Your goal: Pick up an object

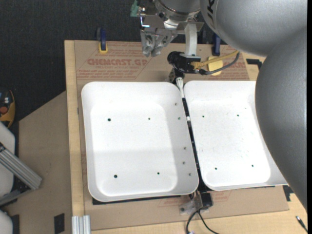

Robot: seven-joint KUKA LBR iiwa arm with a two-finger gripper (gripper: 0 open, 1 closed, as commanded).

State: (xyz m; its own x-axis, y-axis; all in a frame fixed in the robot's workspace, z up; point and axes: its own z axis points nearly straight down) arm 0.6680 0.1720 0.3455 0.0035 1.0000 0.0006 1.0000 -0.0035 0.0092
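Observation:
My gripper [155, 44] hangs at the top of the camera view, above the brown board behind the far right corner of the left bin [127, 145]. The right bin [229, 145] lies beside it, its right side hidden under my big grey arm [273, 57]. The white floors of both bins show only small black dots. I see no loose object anywhere.
A brown board [117, 61] carries both bins. A blue clamp [102, 39] stands at its back left. A black bracket and a yellow-tipped cable [209, 65] sit behind the seam between the bins. An aluminium bar [19, 168] lies at the lower left, off the board.

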